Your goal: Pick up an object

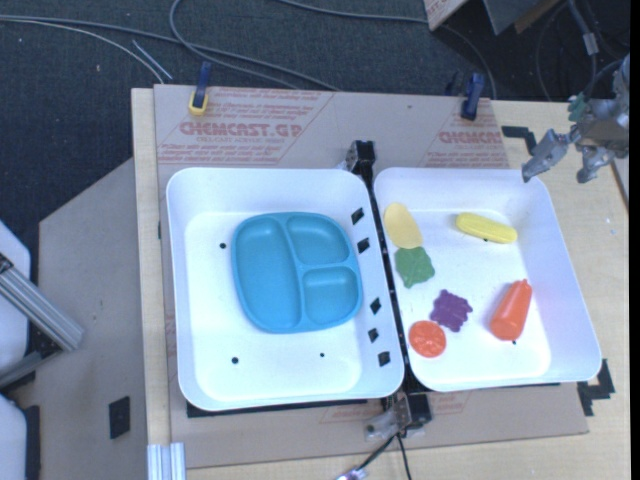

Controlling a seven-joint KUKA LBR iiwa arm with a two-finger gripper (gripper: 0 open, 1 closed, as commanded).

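Camera view, gripper [566, 160] open — above right bin [570, 258] corner

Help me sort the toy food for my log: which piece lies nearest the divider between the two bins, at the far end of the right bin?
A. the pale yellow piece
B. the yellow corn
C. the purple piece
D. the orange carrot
A: the pale yellow piece lies right beside the divider, above the green piece; the yellow corn and orange carrot lie further right.
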